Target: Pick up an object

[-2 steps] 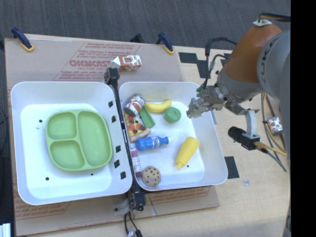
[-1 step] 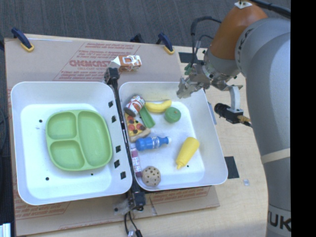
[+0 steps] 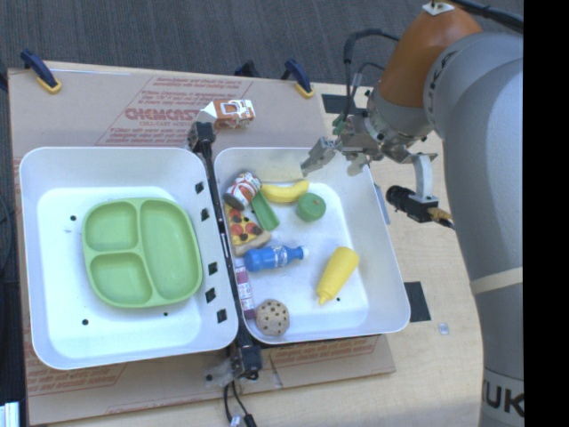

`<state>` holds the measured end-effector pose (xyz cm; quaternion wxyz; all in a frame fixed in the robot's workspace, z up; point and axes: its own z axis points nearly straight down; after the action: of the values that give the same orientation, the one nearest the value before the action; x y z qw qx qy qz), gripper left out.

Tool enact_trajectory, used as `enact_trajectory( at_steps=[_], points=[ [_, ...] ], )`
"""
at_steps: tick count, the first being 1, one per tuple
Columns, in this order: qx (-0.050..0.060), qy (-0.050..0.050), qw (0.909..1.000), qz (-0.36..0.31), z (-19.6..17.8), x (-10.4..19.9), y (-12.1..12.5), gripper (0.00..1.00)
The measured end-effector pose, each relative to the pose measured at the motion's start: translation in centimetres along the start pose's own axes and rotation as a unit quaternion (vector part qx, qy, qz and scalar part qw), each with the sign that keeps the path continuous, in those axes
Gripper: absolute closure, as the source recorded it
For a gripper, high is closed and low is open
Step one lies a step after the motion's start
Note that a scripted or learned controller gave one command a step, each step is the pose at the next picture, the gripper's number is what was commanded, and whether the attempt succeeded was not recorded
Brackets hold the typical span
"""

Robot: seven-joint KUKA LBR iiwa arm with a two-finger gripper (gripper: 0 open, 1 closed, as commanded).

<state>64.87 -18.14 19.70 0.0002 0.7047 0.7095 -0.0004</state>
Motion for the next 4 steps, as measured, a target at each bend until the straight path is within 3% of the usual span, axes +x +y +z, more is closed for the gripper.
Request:
enact_trajectory(
  at_steps=[1, 2, 3, 4],
  points=[
    [-0.001, -0.001, 1.0, -0.003, -1.1, 0.0, 0.1, 1.0],
    [0.001, 0.001, 1.0, 0.0, 0.2, 4.5, 0.8, 1.0],
    [0.0, 0.001, 1.0, 0.0, -5.5, 9.5, -5.7, 1.0],
    [0.002, 0.0, 1.0, 0.0, -2.2, 12.7, -3.5, 1.0]
  ],
)
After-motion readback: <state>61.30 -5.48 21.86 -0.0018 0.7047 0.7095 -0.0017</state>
